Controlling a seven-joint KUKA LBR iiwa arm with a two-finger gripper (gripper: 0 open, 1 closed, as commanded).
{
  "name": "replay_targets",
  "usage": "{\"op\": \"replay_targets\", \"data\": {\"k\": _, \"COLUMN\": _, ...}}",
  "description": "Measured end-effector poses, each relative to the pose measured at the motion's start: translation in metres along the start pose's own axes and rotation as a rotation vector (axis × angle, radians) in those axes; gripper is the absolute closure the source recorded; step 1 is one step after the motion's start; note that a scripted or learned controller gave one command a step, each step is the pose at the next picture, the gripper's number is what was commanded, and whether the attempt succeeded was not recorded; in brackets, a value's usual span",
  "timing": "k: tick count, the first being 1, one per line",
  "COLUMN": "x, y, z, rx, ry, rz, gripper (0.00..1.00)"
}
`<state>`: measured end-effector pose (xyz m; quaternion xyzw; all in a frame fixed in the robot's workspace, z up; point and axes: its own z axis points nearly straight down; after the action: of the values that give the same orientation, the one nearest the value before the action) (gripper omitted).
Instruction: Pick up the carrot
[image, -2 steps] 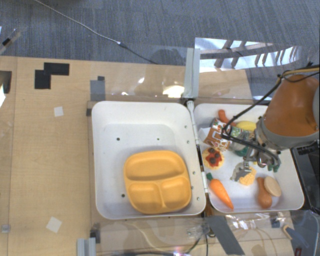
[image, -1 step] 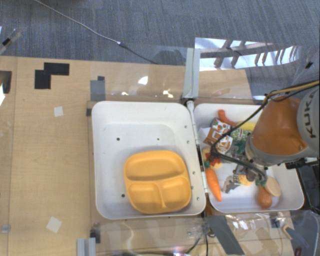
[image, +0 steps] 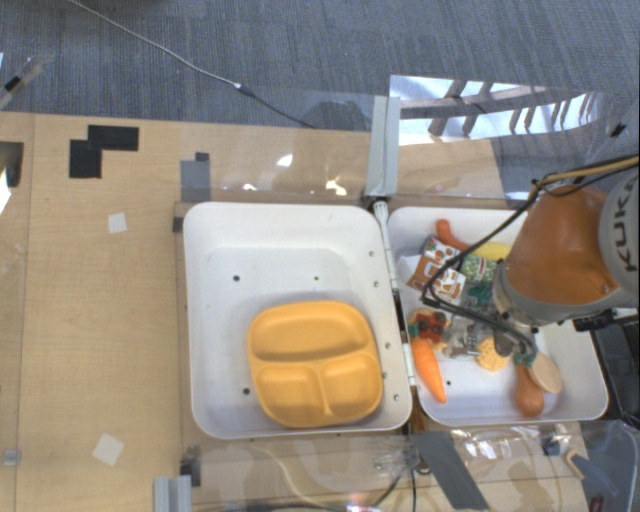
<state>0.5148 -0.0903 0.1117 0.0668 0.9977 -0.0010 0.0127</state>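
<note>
Left bin (image: 215, 300): holds a yellow tray (image: 315, 362), lower centre of frame.
Carrot (image: 429, 366): right bin (image: 590, 395), lower left corner, long axis near vertical, tip down.
Pincer (image: 490, 340): just right of the carrot, above clutter; its opening and any hold cannot be told.
Judgement: a short shift leftward.

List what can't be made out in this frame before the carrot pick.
- Gripper: in the camera view the arm's orange band covers it from above, so its state cannot be told.
- Small items beside the carrot: half under the arm and cables, too small to name.
- Food packets in the right bin: print too small to read, partly overlapped by a black cable.
- Right bin's far right side: covered by the arm.
</note>
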Motion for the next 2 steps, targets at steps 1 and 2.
{"op": "replay_targets", "data": {"k": 1, "x": 0.025, "y": 0.002, "z": -0.031, "rx": -0.004, "ry": 0.015, "rz": -0.282, "gripper": 1.0}}
{"op": "replay_targets", "data": {"k": 2, "x": 0.027, "y": 0.091, "z": -0.076, "rx": -0.01, "ry": 0.01, "rz": -0.816, "gripper": 1.0}}
